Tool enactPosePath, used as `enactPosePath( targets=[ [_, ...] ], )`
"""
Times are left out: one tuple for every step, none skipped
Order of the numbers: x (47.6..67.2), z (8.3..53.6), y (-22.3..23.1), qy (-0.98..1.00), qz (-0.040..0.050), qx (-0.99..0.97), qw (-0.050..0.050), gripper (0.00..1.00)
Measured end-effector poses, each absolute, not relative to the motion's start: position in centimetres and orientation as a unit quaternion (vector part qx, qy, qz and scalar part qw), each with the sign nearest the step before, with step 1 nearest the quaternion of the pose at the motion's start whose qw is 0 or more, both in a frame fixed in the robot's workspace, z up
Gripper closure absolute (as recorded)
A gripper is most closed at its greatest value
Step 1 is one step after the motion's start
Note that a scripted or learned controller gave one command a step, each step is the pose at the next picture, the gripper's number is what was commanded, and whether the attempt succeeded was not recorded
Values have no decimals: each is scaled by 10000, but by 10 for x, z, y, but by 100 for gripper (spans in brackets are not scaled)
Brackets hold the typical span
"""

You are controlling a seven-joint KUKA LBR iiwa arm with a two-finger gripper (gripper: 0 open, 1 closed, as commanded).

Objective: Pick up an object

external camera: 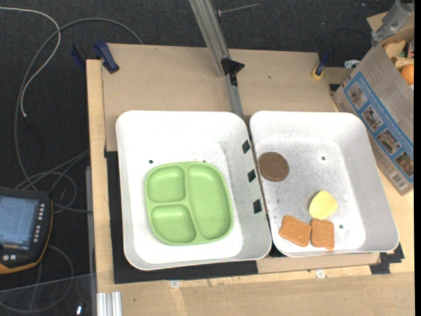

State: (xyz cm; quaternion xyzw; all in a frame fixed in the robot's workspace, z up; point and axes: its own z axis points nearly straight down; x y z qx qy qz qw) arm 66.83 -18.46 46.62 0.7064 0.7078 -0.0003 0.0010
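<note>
In the right bin (355, 143) lie several small food pieces. A round brown cookie-like disc (273, 166) sits near the bin's left wall. A pale yellow rounded piece (323, 205) rests toward the front. Two orange-brown squarish pieces lie side by side at the front edge, one on the left (295, 230) and one on the right (322, 234), touching each other. The left bin (131, 143) holds a green plate (189, 203) with three compartments.
A slanted metal pole (209, 25) runs from the top of the view down to the seam between the bins. A cardboard box (381, 114) leans at the right of the bench. A handheld controller (23, 226) and cables lie on the floor at left.
</note>
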Motion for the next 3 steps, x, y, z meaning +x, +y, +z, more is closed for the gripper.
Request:
enactPosePath(
  targets=[
    [668,466,-185,7079,-3,7064,9,0],
    [668,466,-185,7079,-3,7063,8,0],
    [668,466,-184,7079,-4,7064,8,0]
  ],
)
